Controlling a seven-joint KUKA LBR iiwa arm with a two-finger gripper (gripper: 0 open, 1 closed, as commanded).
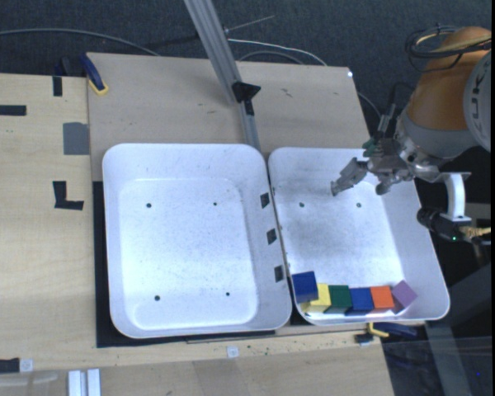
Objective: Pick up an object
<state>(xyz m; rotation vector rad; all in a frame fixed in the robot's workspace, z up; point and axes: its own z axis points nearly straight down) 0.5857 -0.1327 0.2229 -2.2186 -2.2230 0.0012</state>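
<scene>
Small blocks line the near edge of the right bin (412,246): a blue block (304,285) atop a yellow one (318,304), then a green block (339,297), a second blue block (360,299), an orange block (382,297) and a purple block (403,293). My gripper (364,180) hangs over the far part of that bin, well away from the blocks. Its two fingers are spread apart with nothing between them.
The left bin (115,221) lies beside the right one. A slanted metal pole (219,52) rises behind the bins. Black clips (271,235) sit on the rim between them. Cables lie on the bench at the back.
</scene>
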